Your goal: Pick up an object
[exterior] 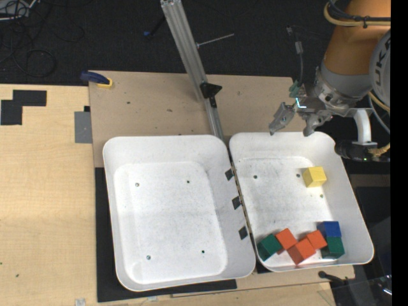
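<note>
Claw (296,123) hangs over right bin (344,171) far rim, fingers apart, gripping nothing. Yellow block (314,176) near it; coloured blocks (303,243) cluster at near edge.

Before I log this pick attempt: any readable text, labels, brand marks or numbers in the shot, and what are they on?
"UK": part of dark lettering on the grey arm, cut off at the frame's right edge; the rest cannot be read.
Blocks, yellow block, both white bins: no print that I can see.
Black shapes on the bench at left are plain patches, not letters.
</note>
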Action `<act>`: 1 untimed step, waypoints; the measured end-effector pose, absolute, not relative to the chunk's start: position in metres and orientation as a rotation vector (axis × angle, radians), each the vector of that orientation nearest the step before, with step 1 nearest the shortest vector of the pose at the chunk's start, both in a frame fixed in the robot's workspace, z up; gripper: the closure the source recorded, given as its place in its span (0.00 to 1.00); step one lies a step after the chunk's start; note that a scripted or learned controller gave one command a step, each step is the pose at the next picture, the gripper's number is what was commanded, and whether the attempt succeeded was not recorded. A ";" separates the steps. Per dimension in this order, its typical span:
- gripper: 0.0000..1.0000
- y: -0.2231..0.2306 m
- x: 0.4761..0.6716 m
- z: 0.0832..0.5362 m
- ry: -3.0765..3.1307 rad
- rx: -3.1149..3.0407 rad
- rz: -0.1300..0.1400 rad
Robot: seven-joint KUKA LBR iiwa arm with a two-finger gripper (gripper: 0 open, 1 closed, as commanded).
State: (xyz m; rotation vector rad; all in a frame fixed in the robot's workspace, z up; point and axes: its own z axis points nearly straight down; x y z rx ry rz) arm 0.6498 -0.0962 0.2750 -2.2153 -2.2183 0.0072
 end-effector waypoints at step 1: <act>0.00 -0.096 0.650 0.278 -2.222 -2.217 0.003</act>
